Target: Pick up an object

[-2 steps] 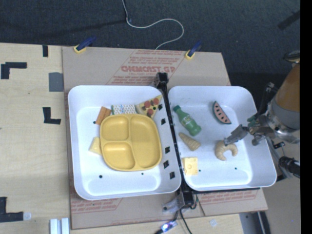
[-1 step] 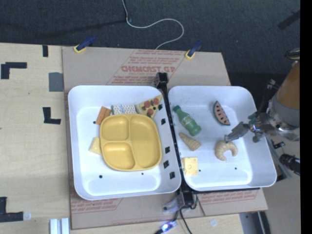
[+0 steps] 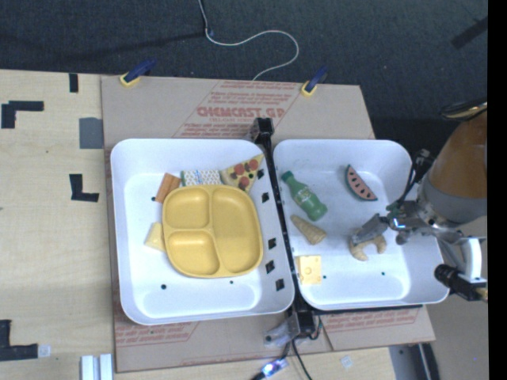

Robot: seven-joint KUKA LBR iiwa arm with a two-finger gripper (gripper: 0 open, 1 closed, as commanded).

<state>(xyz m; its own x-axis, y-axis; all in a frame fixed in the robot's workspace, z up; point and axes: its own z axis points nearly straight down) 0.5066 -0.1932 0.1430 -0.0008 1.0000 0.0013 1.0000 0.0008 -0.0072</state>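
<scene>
A: Biggest first: the right bin (image 3: 396,291) carries the loose food toys, and the arm (image 3: 459,180) reaches in over its right wall.

B: And the end effector (image 3: 371,232)?

A: Low over the bin floor, fingers slanted down-left. I cannot tell if they are spread or closed.

B: Nearest toy?

A: The small tan pastry (image 3: 366,249), directly under the fingertips, maybe touching; nothing shows it held. The watermelon slice (image 3: 360,182) lies farther back, the bottle (image 3: 304,196) and cone (image 3: 309,229) well off to the left.

B: So I judge a short drop suffices.
</scene>
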